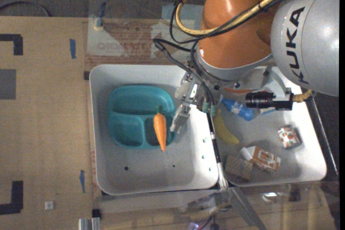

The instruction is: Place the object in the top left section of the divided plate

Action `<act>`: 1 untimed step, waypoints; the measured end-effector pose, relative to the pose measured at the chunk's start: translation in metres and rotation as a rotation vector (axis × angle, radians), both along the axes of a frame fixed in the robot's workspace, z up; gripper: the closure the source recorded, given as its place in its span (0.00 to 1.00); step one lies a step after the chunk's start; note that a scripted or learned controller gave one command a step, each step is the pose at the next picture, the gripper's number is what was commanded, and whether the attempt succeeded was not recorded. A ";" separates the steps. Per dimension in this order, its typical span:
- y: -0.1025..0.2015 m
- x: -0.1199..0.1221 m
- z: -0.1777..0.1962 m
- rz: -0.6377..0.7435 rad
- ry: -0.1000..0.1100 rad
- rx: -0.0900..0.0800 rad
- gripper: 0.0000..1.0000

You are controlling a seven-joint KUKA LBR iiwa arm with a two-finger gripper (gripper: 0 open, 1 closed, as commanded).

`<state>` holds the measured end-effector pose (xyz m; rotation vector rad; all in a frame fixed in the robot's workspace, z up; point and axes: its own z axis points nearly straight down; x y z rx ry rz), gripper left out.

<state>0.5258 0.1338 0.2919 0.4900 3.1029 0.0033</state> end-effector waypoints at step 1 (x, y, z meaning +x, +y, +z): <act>0.000 0.003 0.009 -0.002 -0.003 0.002 1.00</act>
